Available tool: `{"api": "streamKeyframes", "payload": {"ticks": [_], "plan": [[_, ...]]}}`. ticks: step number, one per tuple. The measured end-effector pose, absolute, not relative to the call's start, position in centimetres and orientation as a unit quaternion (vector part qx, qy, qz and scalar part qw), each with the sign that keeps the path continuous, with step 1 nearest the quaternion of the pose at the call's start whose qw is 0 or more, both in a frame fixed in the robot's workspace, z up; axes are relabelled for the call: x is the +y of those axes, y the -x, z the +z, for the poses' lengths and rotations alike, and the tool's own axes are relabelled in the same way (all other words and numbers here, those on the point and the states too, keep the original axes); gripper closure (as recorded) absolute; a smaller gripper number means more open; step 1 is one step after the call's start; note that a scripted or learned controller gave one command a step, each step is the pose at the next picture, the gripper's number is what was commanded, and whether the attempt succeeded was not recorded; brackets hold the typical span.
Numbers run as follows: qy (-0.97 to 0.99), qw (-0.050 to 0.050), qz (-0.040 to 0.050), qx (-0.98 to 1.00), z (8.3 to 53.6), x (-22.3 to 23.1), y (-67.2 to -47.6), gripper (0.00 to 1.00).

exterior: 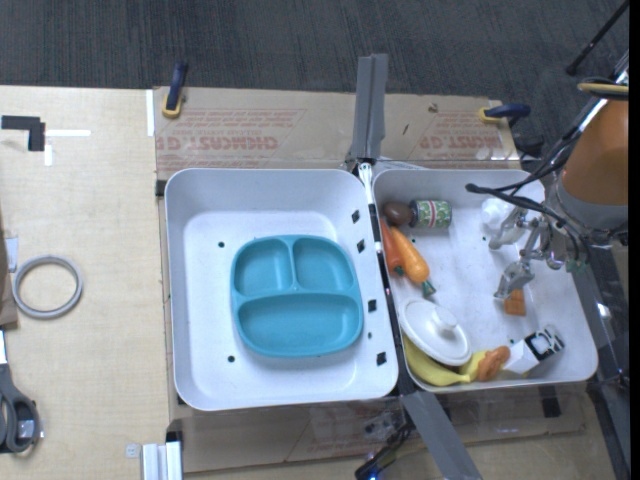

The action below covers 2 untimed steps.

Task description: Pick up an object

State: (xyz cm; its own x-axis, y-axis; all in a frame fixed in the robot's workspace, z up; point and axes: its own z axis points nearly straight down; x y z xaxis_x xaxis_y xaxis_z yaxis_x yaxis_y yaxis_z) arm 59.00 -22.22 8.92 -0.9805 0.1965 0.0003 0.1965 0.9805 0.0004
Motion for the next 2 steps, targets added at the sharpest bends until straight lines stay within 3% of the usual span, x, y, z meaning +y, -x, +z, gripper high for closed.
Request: {"api": "streamKeyframes", "payload": {"ticks": [1,2], "plan": [[0.109,0.001,-0.0005,-0.994,8.9,-22.0,-51.8,0.00],[0.194,0.002,-0.0005,-0.981,8.8,-18.2,-51.0,0.00]]}}
